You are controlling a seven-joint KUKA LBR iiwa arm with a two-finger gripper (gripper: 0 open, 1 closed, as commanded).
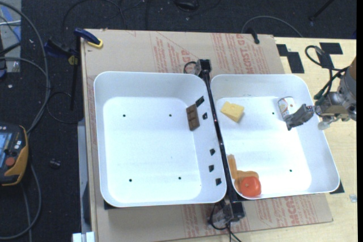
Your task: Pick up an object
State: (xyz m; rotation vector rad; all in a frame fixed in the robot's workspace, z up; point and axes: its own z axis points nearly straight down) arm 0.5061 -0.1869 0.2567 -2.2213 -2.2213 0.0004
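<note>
At 3 o'clock edge of right bin (317, 150), gripper (297, 116) reaches in low beside small white-and-silver object (286, 104), likely chosen target; cannot tell claw state. Yellow block (232, 111) sits at 11 o'clock, red ball (249, 185) at 7 o'clock corner. Brown bar (193, 118) leans on left bin (113, 139) wall.

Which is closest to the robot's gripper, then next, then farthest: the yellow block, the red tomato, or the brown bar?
Measured from the gripper in the camera view:
1. Yellow block, right bin, upper left part.
2. Red tomato, right bin, bottom left corner.
3. Brown bar, left bin, at its right wall.
</note>
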